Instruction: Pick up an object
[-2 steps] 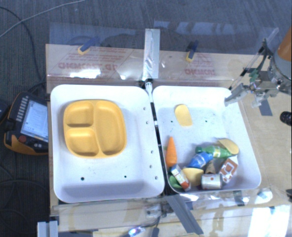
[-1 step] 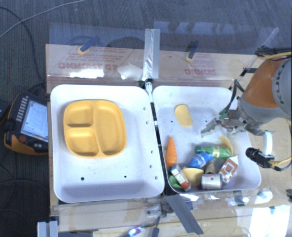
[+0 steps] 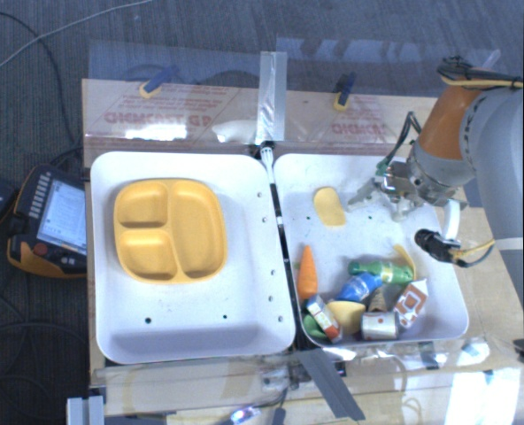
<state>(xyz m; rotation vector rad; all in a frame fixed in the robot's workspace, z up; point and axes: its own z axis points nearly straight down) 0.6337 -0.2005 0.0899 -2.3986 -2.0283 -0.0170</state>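
Robot gripper [image 3: 388, 190], fingers spread and empty, should descend squarely over the nearby yellow food piece [image 3: 329, 206].

— I've got a yellow divided plate [image 3: 169, 229] sitting in the left bin [image 3: 111, 326], three compartments facing up.

— And off the bench?

— I see a teach pendant [image 3: 54, 224] on the dark carpet at far left, its screen lit, cable [image 3: 76, 20] trailing above it. Two clamps [image 3: 156, 81] pin the clear sheet [image 3: 200, 104] along the back edge.
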